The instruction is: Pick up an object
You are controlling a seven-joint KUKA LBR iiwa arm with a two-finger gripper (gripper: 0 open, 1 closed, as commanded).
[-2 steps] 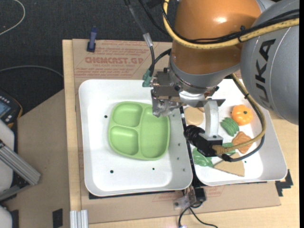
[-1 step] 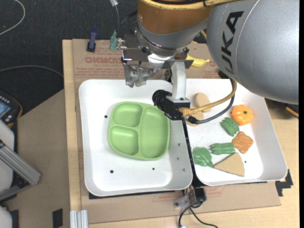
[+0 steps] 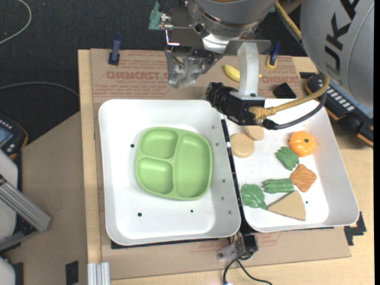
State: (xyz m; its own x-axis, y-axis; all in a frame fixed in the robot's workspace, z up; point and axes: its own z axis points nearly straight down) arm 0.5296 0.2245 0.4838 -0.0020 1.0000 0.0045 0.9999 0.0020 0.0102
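Objects for picking sit in the right bin [image 3: 338,177]: an orange pumpkin [image 3: 302,143], two tan discs [image 3: 242,145], green leafy pieces [image 3: 287,158], an orange chunk [image 3: 303,177] and a tan wedge [image 3: 289,207]. I see the hand [image 3: 185,71] at upper centre of the frame, over the cardboard sheet [image 3: 133,70] printed "CHEMCAST" in red; whether it is apart or together I cannot tell. The left bin [image 3: 113,177] carries a green divided plate [image 3: 174,162]. White letters "KU" show on the arm [image 3: 344,22], upper right.
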